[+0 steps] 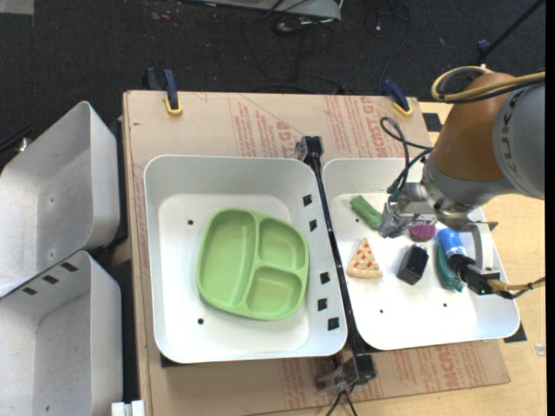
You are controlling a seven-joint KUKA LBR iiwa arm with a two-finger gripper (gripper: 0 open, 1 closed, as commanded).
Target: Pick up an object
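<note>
In the right bin (pixel 434 323) lie a green stick-shaped piece (pixel 364 210), a pizza-slice toy (pixel 364 260), a small black block (pixel 413 264), a purple piece (pixel 422 230) and a blue and teal object (pixel 451 251). My gripper (pixel 396 221) hangs low over the bin's back half, between the green piece and the purple piece. Its dark fingers point down close to the purple piece, and the wrist hides part of that piece. Nothing is visibly lifted off the bin floor.
The left bin (pixel 173 319) holds a light green divided plate (pixel 253 263). A black divider rail (pixel 328 241) runs between the two bins. More white bins (pixel 52 232) stand off the bench at the left. Clamps (pixel 172 91) hold the cardboard at the back.
</note>
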